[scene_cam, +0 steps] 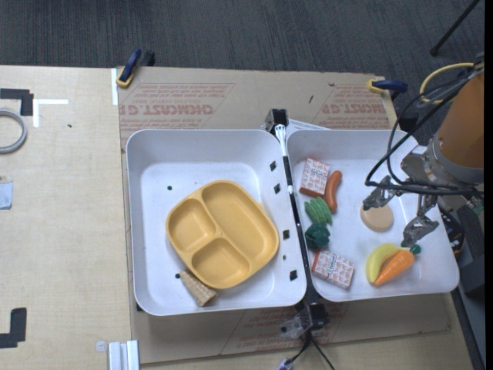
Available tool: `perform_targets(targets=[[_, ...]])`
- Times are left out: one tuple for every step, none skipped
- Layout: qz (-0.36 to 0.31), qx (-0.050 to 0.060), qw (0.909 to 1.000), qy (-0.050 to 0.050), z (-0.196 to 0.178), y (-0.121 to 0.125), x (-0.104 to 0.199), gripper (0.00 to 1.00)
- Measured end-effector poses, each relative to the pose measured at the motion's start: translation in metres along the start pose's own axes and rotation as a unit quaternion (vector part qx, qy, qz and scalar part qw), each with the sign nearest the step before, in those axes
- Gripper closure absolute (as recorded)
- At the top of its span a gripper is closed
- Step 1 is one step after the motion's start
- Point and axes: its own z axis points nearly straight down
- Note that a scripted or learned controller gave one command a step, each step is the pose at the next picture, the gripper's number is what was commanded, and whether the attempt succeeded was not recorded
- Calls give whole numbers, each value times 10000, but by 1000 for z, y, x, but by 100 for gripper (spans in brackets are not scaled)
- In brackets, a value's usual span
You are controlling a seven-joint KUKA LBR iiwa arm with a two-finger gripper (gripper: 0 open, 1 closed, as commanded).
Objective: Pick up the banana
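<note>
The yellow banana (pixel 377 260) lies near the front of the right bin (pixel 354 149), partly under an orange carrot (pixel 397 265) that rests against its right side. My gripper (pixel 399 213) hangs over the right part of that bin, above and slightly behind the banana. Its two fingers (pixel 377 199) stand apart with nothing between them. The orange-banded wrist rises to the right of it.
A tan round biscuit (pixel 377 219) sits just under the gripper. The right bin also holds a sausage (pixel 333 190), two wafer packets (pixel 314 177), and broccoli pieces (pixel 316 223). The left bin (pixel 154 206) holds a yellow divided plate (pixel 222 233) and a cracker (pixel 197 288).
</note>
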Motion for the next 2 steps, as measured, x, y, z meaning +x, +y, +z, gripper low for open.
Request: perform_targets(targets=[[-902, -9, 9959, 8, 67, 16, 31, 0], [-1491, -7, 9888, 4, 34, 48, 22, 0]])
